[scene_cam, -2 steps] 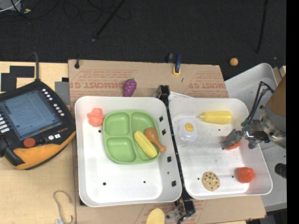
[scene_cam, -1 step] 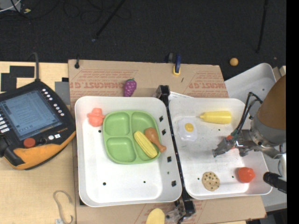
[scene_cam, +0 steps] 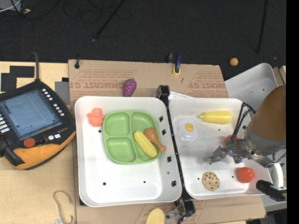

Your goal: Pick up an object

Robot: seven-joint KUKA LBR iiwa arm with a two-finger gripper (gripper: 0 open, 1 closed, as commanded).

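Robot lab: teach pendant [scene_cam: 32, 120], 2 bins [scene_cam: 124, 185] (cardboard-backed bench).

Corn [scene_cam: 145, 143] in tray [scene_cam: 117, 150], left bin [scene_cam: 121, 185]

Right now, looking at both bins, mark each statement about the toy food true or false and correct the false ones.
1. The corn lies in the green tray. True.
2. The cookie is in the left bin. False: it is in the right bin.
3. The grapes lie outside both bins. True.
4. The tomato sits in the tray. False: it is in the right bin, near the gripper.
5. The mustard bottle stands upright. False: it lies on its side.
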